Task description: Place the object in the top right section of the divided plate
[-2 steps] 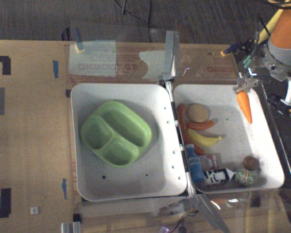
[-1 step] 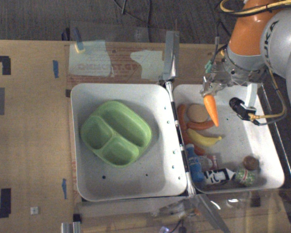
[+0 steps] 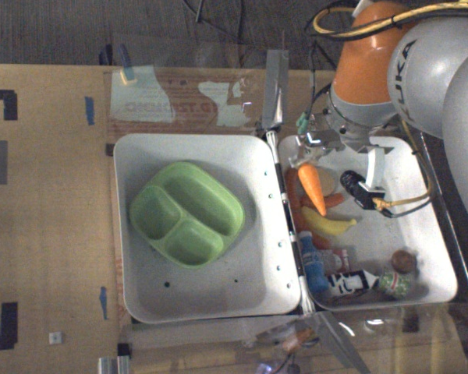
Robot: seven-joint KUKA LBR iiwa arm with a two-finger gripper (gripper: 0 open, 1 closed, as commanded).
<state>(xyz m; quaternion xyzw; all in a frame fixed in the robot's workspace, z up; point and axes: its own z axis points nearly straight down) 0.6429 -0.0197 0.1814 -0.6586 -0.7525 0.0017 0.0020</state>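
Jaws over right bin — carrot just below, apart.

green divided plate unobstructed in left bin, right bin crowded

A green divided plate sits in the left bin; the gripper hangs over a carrot in the right bin

Robotics lab: KUKA arm, taped cardboard bench, two white bins.
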